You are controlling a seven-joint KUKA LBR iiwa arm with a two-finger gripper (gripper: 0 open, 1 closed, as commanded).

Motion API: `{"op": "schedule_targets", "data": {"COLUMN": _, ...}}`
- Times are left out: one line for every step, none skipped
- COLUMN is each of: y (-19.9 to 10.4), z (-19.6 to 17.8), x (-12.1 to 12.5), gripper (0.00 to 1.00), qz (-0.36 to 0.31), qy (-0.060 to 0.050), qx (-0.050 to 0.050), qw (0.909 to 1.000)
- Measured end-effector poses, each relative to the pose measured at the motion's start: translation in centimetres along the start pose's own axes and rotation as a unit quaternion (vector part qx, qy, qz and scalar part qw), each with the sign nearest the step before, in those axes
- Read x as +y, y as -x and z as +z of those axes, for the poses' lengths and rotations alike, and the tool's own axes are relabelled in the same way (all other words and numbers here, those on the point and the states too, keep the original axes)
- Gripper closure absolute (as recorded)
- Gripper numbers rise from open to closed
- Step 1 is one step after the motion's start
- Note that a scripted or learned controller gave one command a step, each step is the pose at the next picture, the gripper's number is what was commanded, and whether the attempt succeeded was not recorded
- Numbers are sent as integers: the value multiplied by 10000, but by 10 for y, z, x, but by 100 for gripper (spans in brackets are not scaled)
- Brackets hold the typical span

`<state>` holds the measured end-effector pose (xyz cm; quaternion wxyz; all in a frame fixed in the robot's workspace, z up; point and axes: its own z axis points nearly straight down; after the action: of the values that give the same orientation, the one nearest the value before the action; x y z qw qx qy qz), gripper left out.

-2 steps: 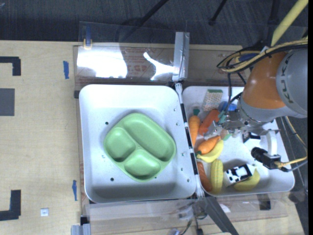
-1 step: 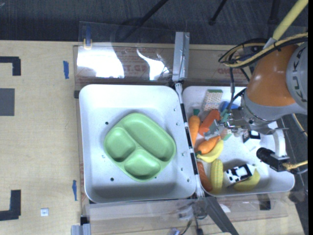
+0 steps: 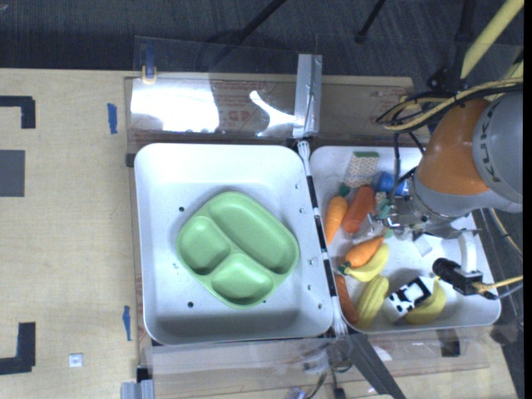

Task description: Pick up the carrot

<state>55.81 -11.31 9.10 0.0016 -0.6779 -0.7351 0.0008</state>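
The approach step is judged to be in hand: no carrot is seen between the fingers. The gripper [image 3: 391, 217] is placed low over the right bin [image 3: 486, 310], just beside the carrot [image 3: 335, 217], which lies near the bin's left wall, next to a darker orange piece [image 3: 359, 209]. Whether the jaws are apart or together cannot be told. Next, a small shift left and a clean descent are called for. The arm [image 3: 465, 160] is reached in from the right, wrist bent downward.
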Motion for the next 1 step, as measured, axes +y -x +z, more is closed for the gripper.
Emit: {"op": "schedule_targets", "data": {"y": -21, "z": 5, "x": -53, "gripper": 0, "qz": -316, "qy": 56, "qx": -8, "qw": 9995}}
